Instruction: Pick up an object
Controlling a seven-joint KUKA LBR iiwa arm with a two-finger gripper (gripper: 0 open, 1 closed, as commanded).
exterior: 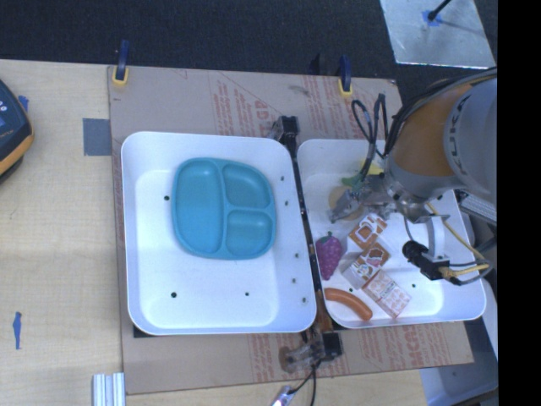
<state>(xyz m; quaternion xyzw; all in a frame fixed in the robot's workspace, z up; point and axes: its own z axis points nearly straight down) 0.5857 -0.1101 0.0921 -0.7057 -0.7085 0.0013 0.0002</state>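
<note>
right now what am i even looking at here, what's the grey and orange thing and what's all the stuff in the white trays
One camera above a bench looks down at a slant. The grey and orange thing is a robot arm reaching in from the right; its job is to pick up an object. Its hand is low in the right bin, but whether it grips anything is hidden. The left bin holds a blue divided plate. The right bin holds toy food: purple grapes, a sausage and small printed packets. Both bins sit on cardboard clamped to the wooden bench.
</note>
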